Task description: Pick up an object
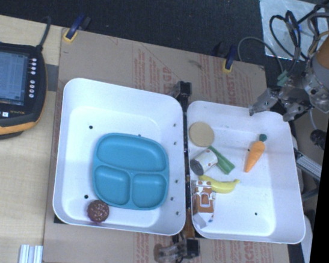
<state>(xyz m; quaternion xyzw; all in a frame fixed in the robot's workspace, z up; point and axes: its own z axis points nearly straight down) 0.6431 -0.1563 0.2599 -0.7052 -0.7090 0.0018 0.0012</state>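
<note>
The carrot [254, 156] lies in the right bin [272, 228], below the gripper [275, 107] in the view and apart from it, its green tip toward the gripper. White bin floor surrounds the carrot on all sides.

Farther from the gripper, toward the bin's left wall, the remaining items cluster:
- a tan round disc [201, 133];
- a green stick [222, 160] touching a grey-and-white cylinder [203, 162];
- a banana [221, 185];
- an orange-and-white carton [203, 204] against the wall.

The bin's lower right area is open floor.

The gripper hangs over the right bin's upper right rim. Its two fingers stand apart, with nothing between them.

The left bin [68, 145], well apart from the gripper, contains a blue divided tray [130, 170] and a dark round object [98, 211] at its lower edge. A teach pendant [6, 90] rests beyond the left bin.
</note>
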